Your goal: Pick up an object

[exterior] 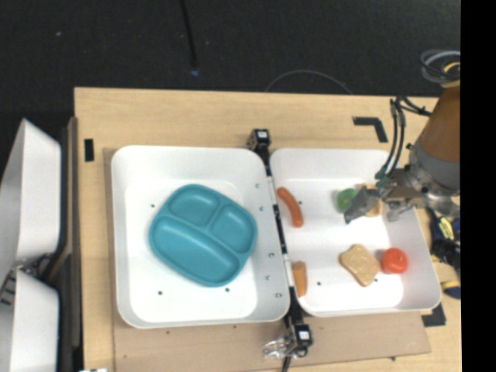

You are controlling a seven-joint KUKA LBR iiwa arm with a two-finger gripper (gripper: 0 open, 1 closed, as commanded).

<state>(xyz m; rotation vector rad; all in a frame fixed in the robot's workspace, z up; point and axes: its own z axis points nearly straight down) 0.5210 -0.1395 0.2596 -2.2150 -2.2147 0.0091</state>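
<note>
The right bin (325, 301) holds an orange sausage (291, 206) near its left wall and a smaller orange piece (299, 277) at its lower left. A tan bread slice (359, 263) and a red tomato (395, 261) lie at its lower right. A green object (346, 200) sits in the upper middle, partly hidden by a dark finger. My gripper (377, 206) hangs over the bin's upper right, just right of the green object, its two fingers spread apart with nothing between them.
The left bin (128, 285) holds a teal divided plate (203, 233). A black divider with clamps (273, 208) runs between the bins. White boxes (31, 231) stand at the far left beyond the bench. Cables hang by the arm (442, 142) at right.
</note>
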